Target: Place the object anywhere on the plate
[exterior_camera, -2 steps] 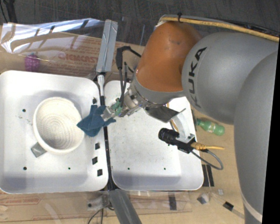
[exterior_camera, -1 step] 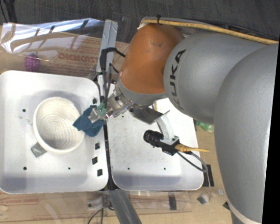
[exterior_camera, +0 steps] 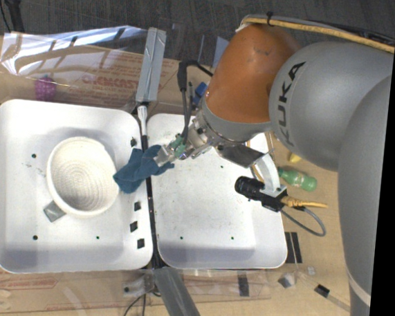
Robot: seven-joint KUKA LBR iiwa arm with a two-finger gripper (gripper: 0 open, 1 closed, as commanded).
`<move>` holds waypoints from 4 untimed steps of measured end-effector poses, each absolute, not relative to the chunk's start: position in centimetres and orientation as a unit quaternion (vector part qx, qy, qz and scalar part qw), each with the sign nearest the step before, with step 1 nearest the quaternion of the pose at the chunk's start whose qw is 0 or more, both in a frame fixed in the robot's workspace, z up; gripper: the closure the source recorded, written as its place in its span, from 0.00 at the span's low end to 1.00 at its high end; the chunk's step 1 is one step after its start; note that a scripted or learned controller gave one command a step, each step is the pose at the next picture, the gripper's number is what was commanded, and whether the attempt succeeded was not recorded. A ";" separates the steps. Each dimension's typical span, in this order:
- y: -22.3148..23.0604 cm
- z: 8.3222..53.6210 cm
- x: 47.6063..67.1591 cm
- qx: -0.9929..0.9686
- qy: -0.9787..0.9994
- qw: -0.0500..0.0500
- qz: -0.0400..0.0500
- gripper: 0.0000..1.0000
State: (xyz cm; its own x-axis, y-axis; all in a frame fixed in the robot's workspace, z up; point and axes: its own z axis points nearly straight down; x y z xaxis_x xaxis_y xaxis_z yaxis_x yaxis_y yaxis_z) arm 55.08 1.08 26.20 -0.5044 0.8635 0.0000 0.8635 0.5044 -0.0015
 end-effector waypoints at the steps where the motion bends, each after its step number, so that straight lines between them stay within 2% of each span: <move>1: 5.2 20.9 52.8 -0.462 -0.887 0.001 0.001 1.00; 2: -0.3 19.4 56.2 -0.378 -0.926 0.000 0.000 1.00; 3: 6.1 21.0 53.0 -0.266 -0.964 0.001 0.001 1.00; 4: 3.5 20.3 60.5 -0.187 -0.982 0.000 0.000 1.00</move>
State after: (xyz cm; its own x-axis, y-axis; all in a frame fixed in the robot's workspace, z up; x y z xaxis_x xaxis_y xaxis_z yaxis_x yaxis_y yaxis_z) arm 60.49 3.53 20.27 -0.9300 0.3675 -0.0004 0.3675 0.9300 -0.0006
